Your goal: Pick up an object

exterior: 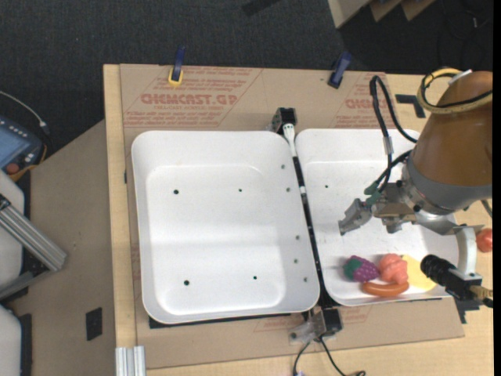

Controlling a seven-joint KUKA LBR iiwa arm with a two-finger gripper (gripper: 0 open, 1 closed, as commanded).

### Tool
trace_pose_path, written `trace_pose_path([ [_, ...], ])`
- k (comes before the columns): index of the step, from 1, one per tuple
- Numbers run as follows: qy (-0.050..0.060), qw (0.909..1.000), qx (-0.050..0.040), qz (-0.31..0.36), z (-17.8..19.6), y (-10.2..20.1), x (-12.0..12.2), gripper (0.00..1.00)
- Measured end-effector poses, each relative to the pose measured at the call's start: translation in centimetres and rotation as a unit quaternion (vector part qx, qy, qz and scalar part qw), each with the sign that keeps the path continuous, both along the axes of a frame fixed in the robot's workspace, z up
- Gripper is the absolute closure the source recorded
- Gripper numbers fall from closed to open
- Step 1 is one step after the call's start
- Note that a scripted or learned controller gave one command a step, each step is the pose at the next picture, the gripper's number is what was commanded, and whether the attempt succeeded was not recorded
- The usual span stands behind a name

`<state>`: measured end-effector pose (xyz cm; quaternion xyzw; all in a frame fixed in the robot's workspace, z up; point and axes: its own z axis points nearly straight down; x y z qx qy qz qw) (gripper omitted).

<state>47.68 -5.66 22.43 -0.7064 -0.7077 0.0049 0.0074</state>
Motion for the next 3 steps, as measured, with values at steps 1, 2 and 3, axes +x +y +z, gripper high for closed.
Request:
trace_pose_path([
  [1,-0.018,0.9998,-0.0008,0.003,15.6,4.7,0.4,0.0],
  [2,-0.019,0.9998,-0.0001,0.002,32.0,9.6,0.4,0.0],
  [3,-0.012,0.9999,-0.0021,0.0,32.2,9.4,0.5,1.0],
])
